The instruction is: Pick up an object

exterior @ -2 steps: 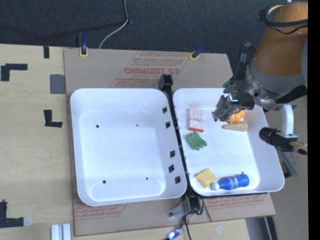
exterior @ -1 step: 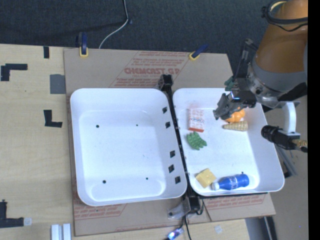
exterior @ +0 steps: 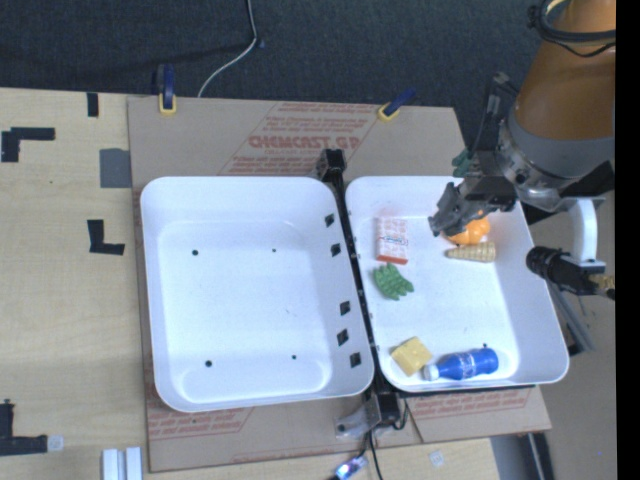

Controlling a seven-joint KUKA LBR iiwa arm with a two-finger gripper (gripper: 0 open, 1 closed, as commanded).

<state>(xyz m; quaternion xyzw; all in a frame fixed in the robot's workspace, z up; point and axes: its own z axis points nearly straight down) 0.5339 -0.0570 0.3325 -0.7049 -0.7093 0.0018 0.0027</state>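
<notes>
My gripper [exterior: 450,220] hangs over the back of the right bin [exterior: 520,298], just left of an orange object [exterior: 474,231] that it partly covers. A tan cone-shaped piece [exterior: 472,254] lies right below the orange one. Further left a small red-and-white packet [exterior: 392,239] lies flat, with a green leafy toy [exterior: 394,283] in front of it. At the bin's front sit a yellow block [exterior: 410,355] and a blue bottle [exterior: 466,365] lying on its side. Nothing shows between the dark fingers.
The left bin [exterior: 180,268] stands beside the right one, joined by a black clip strip [exterior: 345,268]. Both rest on a cardboard sheet [exterior: 290,138] with clamps at the back. The arm's grey and orange body [exterior: 570,88] looms over the right bin's back corner.
</notes>
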